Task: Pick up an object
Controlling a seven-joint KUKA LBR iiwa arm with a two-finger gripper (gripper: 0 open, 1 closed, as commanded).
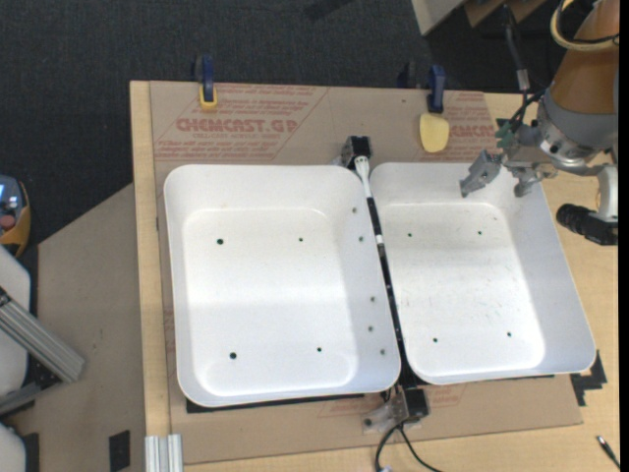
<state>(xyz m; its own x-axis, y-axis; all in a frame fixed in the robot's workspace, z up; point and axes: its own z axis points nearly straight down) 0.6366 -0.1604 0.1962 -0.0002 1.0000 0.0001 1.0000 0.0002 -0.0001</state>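
My gripper (502,178) hangs over the far right corner of the right white bin (550,264), at the end of the grey arm with its orange band. Its two grey fingers (479,175) stand spread apart, open, and nothing lies between them. A small pale yellow object (433,132) rests on the brown board just beyond the right bin's far rim, below a blue clamp, to the left of the gripper and apart from it.
The left white bin (187,264) sits beside the right one, with a black strip (378,254) along the seam. Blue clamps (205,71) hold the board's far edge. Cables and a black connector (408,406) lie at the front edge.
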